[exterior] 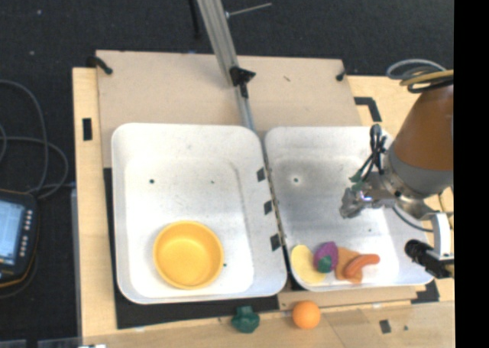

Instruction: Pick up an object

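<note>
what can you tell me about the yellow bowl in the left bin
The yellow bowl is round, plain and smooth, plastic by the look of it. It sits upright, open side up, with nothing visible inside. It rests on the floor of the left bin, in the near part, close to the front wall. Nothing else touches it.

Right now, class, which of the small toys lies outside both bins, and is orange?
The orange ball, on the bench in front of the right bin. The green toy beside it is also outside, but green.

This is a robot laboratory. A wooden bench (214,86) carries two white bins (134,147), with an aluminium mast (218,25), loose cables (30,155) and a control pendant (11,239) on dark floor.
</note>
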